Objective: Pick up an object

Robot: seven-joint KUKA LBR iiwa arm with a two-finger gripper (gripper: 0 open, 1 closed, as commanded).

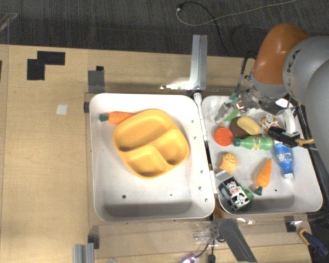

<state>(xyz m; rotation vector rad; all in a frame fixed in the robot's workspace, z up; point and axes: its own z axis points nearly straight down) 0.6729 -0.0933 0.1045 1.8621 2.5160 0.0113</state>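
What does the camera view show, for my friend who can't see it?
A grey robot arm with an orange band reaches from the right, its gripper low over the back of the right bin, which holds toy food: a red tomato, green bottle and carrot. The left bin holds a yellow divided plate and another carrot.

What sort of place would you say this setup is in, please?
Probably a robotics lab's pick-and-place bench: a grey arm reaches over two white bins, one holding toy foods like a carrot and a green bottle, with a loose cable on the carpet.
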